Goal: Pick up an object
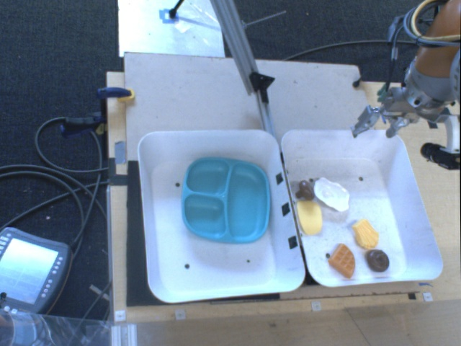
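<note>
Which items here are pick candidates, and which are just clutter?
Job-related, in the right bin: white piece, small brown piece, yellow piece, orange-yellow piece, waffle-like piece, dark round piece; gripper above that bin's far edge.

Lying about: teal divided plate in left bin, pendant, cables, clamp.

Both shallow white plastic bins, left point(162, 265) and right point(418, 215), present a smooth, faintly glossy finish. The teal divided plastic tray point(226, 199) is smooth with a soft sheen. The pale bench board point(194, 92) looks matt, like unfinished wood or fibreboard. The slanted grey metal bar point(234, 31) appears brushed and dull. The dark floor covering point(50, 42) is rough and textile-like. The orange waffle-shaped toy point(343, 260) shows a ridged matt surface.
</note>
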You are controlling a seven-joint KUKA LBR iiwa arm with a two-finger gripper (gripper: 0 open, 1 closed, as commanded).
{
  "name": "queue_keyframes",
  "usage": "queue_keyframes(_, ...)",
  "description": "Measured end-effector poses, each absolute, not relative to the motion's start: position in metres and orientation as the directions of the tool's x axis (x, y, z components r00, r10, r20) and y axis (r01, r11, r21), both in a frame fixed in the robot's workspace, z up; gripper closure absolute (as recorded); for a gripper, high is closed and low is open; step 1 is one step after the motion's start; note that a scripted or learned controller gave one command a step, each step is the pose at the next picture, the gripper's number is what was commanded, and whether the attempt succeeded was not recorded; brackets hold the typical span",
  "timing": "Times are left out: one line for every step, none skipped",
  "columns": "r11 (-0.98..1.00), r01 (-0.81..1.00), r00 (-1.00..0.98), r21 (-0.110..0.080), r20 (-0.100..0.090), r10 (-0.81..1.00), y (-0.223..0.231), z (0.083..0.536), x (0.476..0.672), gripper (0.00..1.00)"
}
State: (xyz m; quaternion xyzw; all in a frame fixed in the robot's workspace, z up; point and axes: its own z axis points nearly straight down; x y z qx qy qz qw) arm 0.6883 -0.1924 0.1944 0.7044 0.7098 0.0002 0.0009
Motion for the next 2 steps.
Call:
queue_keyframes(0.009, 1.000, -0.009, 0.001, -0.002, 1.000, -0.193, 0.194, 0.688, 0.00)
queue_keyframes(0.009, 1.000, -0.009, -0.001, -0.001, 1.000, -0.194, 0.154, 0.689, 0.00)
